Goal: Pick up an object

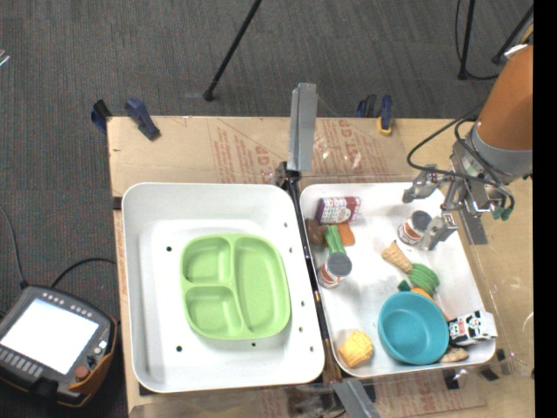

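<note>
- The pincer (pixel 438 219) hangs over the upper right part of the right bin (pixel 370 194), under the grey wrist and orange band of the arm (pixel 509 103), which comes in from the right edge.
- Its two fingers (pixel 441 231) stand apart, and a small can with a red and white label (pixel 414 227) sits just to the left of them, close to or touching one finger; whether the can lies between the fingers cannot be told from this angle, so no hold is visible.
- Just below and left of the pincer lies a tan cone-shaped piece (pixel 396 255), with a green ridged toy (pixel 423 277) below it.
- Further below the pincer sits a blue bowl (pixel 412 327), and to the right of the bowl, at the bin's lower right corner, a small black and white item (pixel 471 327).
- Well to the left of the pincer, near the bin's upper left, a can with a dark red label (pixel 338 209) lies on its side.
- Below that can, a green-handled item (pixel 335 239) and a jar with a grey lid (pixel 333 269) stand near the bin's left wall.
- A yellow corn-like toy (pixel 356 348) rests far down and left of the pincer, beside the bowl.
- Far left of the pincer, the left bin (pixel 144 268) holds a green divided plate (pixel 235 286).
- Both bins rest on the desk (pixel 218 151), which is covered with brown cardboard.
</note>
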Action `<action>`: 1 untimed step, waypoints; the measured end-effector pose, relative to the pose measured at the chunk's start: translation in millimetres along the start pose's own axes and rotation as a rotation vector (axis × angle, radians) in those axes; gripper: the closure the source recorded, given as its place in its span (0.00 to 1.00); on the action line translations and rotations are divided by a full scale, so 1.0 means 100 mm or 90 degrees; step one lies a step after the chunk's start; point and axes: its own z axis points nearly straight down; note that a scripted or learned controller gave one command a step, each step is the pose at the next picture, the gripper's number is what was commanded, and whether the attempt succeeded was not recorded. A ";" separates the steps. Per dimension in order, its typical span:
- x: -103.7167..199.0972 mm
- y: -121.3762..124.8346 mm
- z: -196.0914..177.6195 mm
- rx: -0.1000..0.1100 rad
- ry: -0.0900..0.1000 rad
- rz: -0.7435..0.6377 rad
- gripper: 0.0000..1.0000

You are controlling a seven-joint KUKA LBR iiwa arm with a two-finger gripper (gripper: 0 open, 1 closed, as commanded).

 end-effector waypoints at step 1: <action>-0.16 0.49 1.33 -0.001 0.002 0.018 0.00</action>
